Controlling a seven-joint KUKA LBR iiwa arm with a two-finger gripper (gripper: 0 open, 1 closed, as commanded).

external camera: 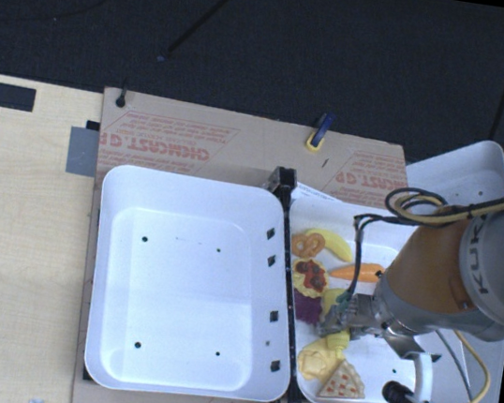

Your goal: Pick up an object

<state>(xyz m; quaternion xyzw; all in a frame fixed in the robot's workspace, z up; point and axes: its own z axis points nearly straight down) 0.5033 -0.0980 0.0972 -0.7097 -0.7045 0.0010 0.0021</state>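
The right bin [363, 400] holds several toy foods: a pretzel [307, 243], a yellow banana [332, 244], an orange carrot [357, 270], a dark red-and-yellow piece [310, 277], a purple piece [308, 306], a pale yellow lump [316, 358] and a pizza slice [342, 382]. My gripper [338, 320] reaches down among them, just above the yellow lump and right of the purple piece. The wrist and arm [439, 278] cover the bin's right half.
The left bin [125, 223] lies beside it, with a black clamp bar [280, 276] between the two. Both stand on a cardboard sheet [205, 141]. A blue-and-yellow clip [319, 132] sits at the cardboard's far edge. A cable [468, 391] loops at the arm's right.
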